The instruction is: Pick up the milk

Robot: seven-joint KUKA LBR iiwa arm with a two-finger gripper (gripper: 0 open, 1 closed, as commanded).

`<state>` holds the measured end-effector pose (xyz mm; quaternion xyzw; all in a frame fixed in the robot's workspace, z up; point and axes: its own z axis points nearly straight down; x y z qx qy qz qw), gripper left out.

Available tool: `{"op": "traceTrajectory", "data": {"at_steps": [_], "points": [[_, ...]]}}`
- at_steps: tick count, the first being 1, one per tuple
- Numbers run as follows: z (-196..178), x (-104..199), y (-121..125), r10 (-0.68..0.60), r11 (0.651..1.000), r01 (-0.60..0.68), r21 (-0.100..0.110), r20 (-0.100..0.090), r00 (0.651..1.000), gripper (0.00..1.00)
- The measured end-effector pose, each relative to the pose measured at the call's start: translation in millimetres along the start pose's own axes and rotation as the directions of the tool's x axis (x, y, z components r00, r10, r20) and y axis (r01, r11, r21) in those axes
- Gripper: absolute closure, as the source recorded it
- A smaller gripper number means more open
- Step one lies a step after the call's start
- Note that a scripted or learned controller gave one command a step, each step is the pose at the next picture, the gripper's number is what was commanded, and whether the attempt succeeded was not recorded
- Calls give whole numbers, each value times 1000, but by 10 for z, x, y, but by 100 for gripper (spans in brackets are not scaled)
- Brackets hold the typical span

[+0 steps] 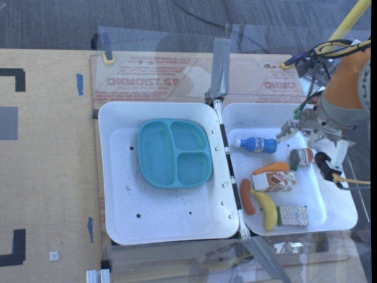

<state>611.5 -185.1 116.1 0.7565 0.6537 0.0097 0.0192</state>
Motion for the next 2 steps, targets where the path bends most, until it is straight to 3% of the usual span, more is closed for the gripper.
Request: {"op": "traceTrajectory", "data": {"at_steps": [1, 2], "points": [[234, -333, -650, 220, 975, -219, 43, -17, 975, 0], [144, -381, -649, 224, 974, -224, 41, -9, 975, 100]]}}
